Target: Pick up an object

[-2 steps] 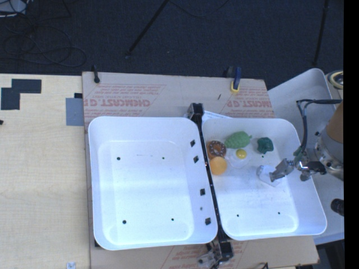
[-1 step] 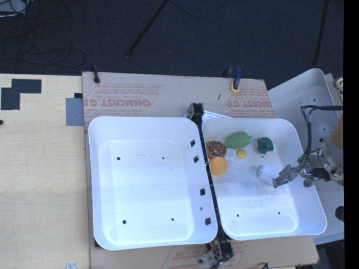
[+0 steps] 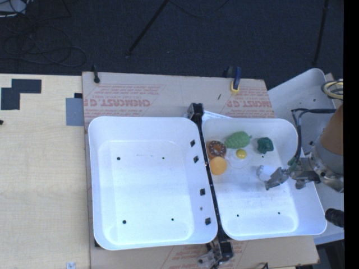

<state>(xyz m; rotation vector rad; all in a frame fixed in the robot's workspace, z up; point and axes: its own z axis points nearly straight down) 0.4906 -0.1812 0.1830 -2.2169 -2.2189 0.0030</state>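
Observation:
The right bin holds several small objects near its far end: a brown doughnut-shaped piece, an orange ball, a light green leafy piece, a small yellow ball, a dark green lump and a small pale object. My gripper reaches in from the right over the bin's right side, its dark fingers just right of the pale object. Nothing shows between the fingers, which look spread apart.
The left bin sits beside the right one, split from it by a black clipped divider. Both rest on a cardboard sheet. A blue and yellow clamp stands at the cardboard's far edge. The arm's body fills the right margin.

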